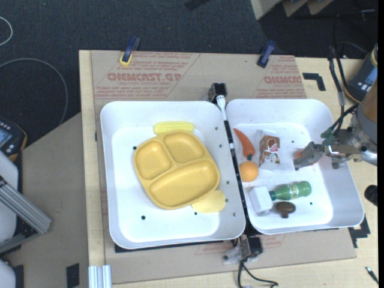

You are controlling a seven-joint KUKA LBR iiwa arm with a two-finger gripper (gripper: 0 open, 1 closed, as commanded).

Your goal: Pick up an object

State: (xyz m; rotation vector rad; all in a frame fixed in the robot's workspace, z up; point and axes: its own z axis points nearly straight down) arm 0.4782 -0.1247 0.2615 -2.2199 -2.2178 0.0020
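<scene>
Jaws (306, 155) over right bin (312, 110), bottle (290, 191) inside

Robotics lab, cardboard-topped bench (180, 71) clamped at its upper edge, two white bins (120, 221) side by side at centre, dark carpet with loose cables (36, 77) upper left, aluminium framing (24, 209) lower left

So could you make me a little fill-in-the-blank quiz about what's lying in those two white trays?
1. The yellow divided plate lies in the ____ bin.
2. The green bottle lies in the ____ bin.
3. The carrot lies just above a round ____ fruit.
4. The gripper is over the ____ bin.

Missing words: left; right; orange; right
</scene>
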